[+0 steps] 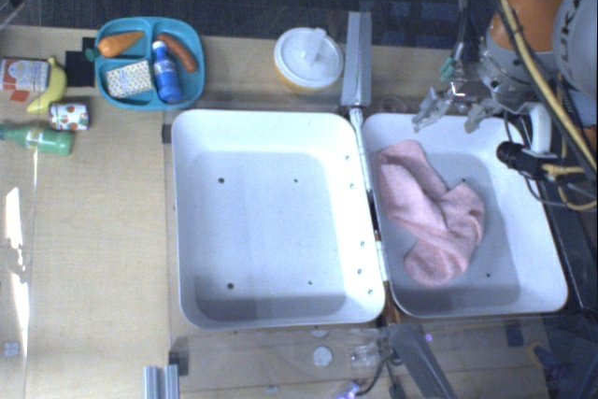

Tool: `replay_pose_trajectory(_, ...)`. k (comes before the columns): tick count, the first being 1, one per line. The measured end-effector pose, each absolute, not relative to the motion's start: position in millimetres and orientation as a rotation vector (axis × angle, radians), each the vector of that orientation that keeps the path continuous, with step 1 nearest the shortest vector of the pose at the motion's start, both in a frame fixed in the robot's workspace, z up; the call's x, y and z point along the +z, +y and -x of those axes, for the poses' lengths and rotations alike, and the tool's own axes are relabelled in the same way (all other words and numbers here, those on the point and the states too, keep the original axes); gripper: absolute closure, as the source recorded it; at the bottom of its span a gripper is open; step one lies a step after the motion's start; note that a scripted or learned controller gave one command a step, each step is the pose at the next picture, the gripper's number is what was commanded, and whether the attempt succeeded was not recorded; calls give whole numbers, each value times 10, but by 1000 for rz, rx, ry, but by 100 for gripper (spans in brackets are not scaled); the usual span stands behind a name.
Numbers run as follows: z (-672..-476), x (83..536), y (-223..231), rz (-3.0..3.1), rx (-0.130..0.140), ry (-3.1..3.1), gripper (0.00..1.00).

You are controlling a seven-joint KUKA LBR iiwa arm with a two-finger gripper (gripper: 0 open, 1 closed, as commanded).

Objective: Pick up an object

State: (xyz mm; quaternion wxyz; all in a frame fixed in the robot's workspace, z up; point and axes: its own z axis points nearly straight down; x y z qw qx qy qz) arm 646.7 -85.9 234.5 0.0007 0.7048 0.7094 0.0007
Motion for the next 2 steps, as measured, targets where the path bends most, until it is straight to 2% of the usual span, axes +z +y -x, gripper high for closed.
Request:
replay_pose_trajectory(1, -6323, 1017, -1237, -1983, 5, 2431, 0)
replay_pose_trajectory(2, -6122, 894, -942, -1895, 11, 2493, 0)
